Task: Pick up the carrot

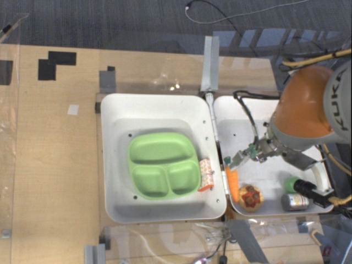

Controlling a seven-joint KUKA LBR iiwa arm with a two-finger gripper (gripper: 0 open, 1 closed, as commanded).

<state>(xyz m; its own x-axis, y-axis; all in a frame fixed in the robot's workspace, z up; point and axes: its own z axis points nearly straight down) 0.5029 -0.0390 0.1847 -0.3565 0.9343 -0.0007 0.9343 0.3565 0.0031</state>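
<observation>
Pincer hovers just above carrot in rt bin, can't tell its state.

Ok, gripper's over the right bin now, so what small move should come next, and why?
Probably shift the gripper slightly toward the view's lower left and lower it: the carrot lies free along the left wall of the right bin, just below and left of the gripper, with a round red-and-yellow item close beside it.

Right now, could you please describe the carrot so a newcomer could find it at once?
Look in the right-hand white bin, along its left wall near the front. The carrot lies there, a slim orange stick, unlike the round red-and-yellow item beside it.
</observation>
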